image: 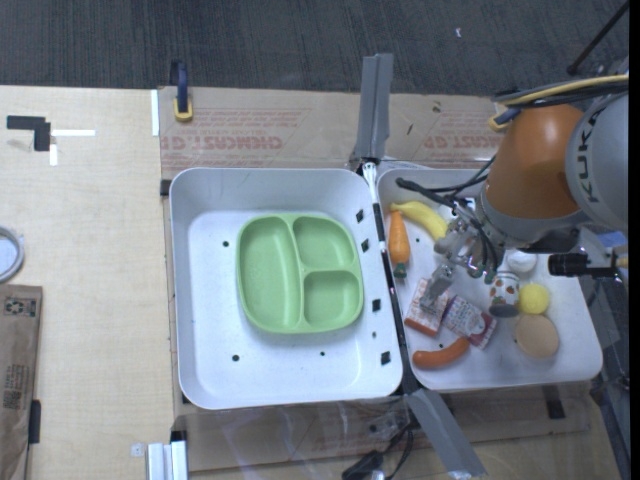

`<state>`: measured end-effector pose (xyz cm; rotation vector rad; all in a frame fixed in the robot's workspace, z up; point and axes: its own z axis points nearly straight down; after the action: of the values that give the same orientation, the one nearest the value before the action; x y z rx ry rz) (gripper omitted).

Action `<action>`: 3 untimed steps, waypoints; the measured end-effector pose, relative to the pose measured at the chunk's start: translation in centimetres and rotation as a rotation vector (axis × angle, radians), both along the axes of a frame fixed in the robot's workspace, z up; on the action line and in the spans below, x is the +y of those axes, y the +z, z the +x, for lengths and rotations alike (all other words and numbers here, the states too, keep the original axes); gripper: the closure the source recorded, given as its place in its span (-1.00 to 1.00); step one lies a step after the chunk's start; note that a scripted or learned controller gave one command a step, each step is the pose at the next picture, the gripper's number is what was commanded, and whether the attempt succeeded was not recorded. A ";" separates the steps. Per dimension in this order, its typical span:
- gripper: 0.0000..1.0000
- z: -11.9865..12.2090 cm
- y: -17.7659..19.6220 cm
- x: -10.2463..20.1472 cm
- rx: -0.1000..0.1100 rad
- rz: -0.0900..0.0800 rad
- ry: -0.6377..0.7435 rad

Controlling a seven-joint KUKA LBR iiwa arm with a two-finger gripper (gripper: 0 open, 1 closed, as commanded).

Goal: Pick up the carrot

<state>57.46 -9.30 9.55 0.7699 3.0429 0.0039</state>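
From the overhead camera, my gripper hangs over the right bin, fingers spread and holding nothing. The carrot lies against the bin's left wall, toward the green plate's side of me, its long axis running up-down along that wall.

Bright, even overhead light — soft shadows inside the white bins, slightly grainy, mild edge blur.

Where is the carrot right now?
The carrot lies in the right bin, against its left wall, just below the banana and left of the gripper.
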 end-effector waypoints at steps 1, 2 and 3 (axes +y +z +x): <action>-1.00 3.1 9.5 2.8 0.002 -0.002 -0.089; -1.00 -3.8 -0.1 -1.6 0.003 0.000 -0.394; -1.00 4.4 2.9 -2.4 0.004 -0.002 -0.354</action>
<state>61.88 -11.67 12.42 1.2945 2.8630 -0.0022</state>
